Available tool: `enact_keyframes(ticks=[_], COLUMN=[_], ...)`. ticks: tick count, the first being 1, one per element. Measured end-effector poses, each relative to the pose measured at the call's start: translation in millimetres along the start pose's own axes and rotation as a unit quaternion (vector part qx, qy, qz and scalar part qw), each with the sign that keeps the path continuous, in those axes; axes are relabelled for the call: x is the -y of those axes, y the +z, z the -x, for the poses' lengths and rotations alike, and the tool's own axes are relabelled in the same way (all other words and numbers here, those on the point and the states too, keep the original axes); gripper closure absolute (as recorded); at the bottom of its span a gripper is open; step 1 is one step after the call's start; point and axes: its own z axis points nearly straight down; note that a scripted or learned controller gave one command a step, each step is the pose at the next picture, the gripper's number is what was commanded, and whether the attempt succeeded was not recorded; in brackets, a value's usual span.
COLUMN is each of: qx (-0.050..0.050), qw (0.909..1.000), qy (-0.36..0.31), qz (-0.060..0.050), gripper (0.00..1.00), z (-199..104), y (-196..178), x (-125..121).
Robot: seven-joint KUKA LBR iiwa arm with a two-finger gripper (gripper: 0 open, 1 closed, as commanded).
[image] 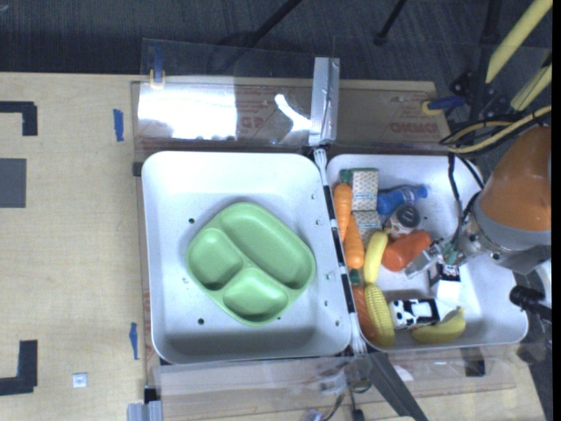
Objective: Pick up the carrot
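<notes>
Overhead slanted view of a wooden worktop (70, 261) carrying two shallow white bins side by side. The left bin (166, 191) is holding a green divided plate (250, 261) with three compartments, lying near the bin's middle. The right bin (500, 323) is holding a crowd of toy foods, taken here relative to the carrot (348, 224). The carrot, orange and long, is lying along the right bin's left wall, its length running from the far end of the bin toward the near end. Just to its right, at the far end, a pale patterned box (365, 186) is resting; beyond that box a blue object (399, 198) is lying. A yellow banana-like piece (375, 256) is touching the carrot's right side near its lower end, and a red-orange rounded item (406, 253) is sitting right of that. Below the carrot, a yellow corn cob (378, 312) is lying by the same wall, with a black-and-white piece (412, 311) and a second banana (441, 327) to its right. The grey arm with its orange band (521, 191) is reaching in from the right; its hand (445, 257) is hanging well to the right of the carrot, beside the red-orange item. Whether the hand is spread or pressed together cannot be told.
</notes>
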Motion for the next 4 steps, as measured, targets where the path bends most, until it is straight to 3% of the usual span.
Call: enact_keyframes(ticks=[1,2,3,4], qx=[-0.008,-0.001,-0.007,0.003], qw=[0.9905,0.9884,0.9682,0.9358], qy=[-0.137,-0.152,-0.250,-0.352], qz=[0.001,0.006,-0.003,0.005], gripper=[0.00,0.00,0.00,0.00], z=[40.4,-27.6,-14.0,-16.9], y=[2.8,-0.1,0.1,-0.4], x=[-23.4,-42.1,-81.5,-63.8])
